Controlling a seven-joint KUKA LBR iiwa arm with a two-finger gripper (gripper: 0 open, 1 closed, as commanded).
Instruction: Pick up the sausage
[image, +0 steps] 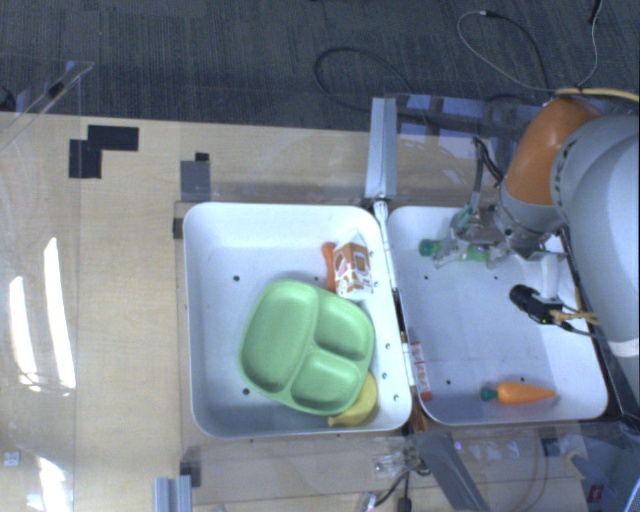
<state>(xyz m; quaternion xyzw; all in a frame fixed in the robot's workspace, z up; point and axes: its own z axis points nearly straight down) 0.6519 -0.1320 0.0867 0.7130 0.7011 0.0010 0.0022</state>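
Left bin (200, 330) with sausage (328, 264) at its right wall; gripper (462, 247), state unclear, over right bin (470, 335).

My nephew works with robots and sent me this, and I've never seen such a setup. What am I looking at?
This is a single picture from a camera fixed above a bench, looking down at a slant. The big grey shape with the orange band on the right is a robot arm. Its gripper, the part that grasps, hangs over the far part of the right bin, and I see nothing held in it. That bin has a carrot near its front edge. The left bin holds a green divided plate with a yellow banana peeking out from under it. Near its far right corner is a small packet, with the reddish sausage the arm should pick up right beside it.
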